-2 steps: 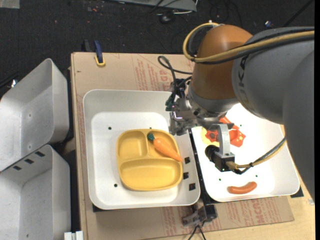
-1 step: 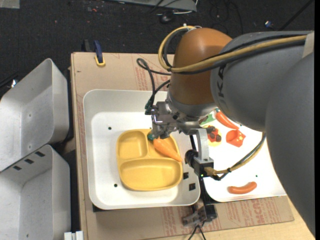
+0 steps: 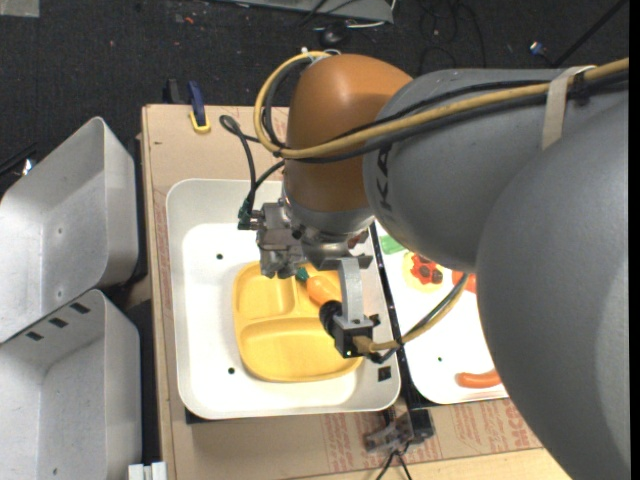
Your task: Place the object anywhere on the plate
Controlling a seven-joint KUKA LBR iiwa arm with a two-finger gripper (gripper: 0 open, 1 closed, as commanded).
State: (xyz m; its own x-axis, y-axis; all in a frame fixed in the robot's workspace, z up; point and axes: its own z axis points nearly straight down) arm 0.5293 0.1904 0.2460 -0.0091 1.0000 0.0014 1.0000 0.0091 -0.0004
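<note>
plate (image 3: 280,343): plain glossy yellow, one tone throughout.
small object (image 3: 322,288): orange, deeper than the yellow beneath it.
gripper (image 3: 288,266): dark grey metal.
arm (image 3: 540,228): matt grey, unpatterned.
wrist band (image 3: 340,118): shiny orange-brown.
left bin (image 3: 200,298): white, with a few small dark dots on its floor.
right bin (image 3: 440,363): white.
lumpy piece (image 3: 426,270): red, in the right bin.
long piece (image 3: 478,377): orange, in the right bin.
patch (image 3: 392,240): green, at the arm's edge.
bench (image 3: 160,168): pale tan.
cardboard (image 3: 470,423): brown with reddish printed lettering.
floor (image 3: 90,48): black, flecked with pale specks.
</note>
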